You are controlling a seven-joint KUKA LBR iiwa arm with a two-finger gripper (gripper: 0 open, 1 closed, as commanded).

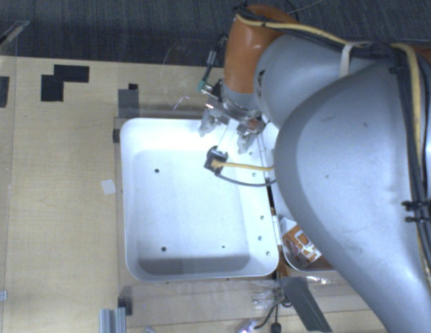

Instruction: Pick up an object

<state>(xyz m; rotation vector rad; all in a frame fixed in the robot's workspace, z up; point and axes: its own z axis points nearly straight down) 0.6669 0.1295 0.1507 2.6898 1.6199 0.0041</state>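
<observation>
The grey arm [354,158] hides most of the right bin [288,245]; the hand [227,127] is seen spread, nothing gripped, over the left bin [187,214].

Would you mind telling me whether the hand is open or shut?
Open: the hand hangs over the left bin's far edge with fingers spread apart, nothing between them.

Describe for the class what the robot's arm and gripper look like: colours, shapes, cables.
The arm is bulky, smooth and rounded, light grey, with a glossy orange band above the wrist. Dark cables run along its right side, and a pale strap crosses it near the top. The gripper is small, silvery metal with thin wires at its base; a yellowish cable trails below it.
</observation>
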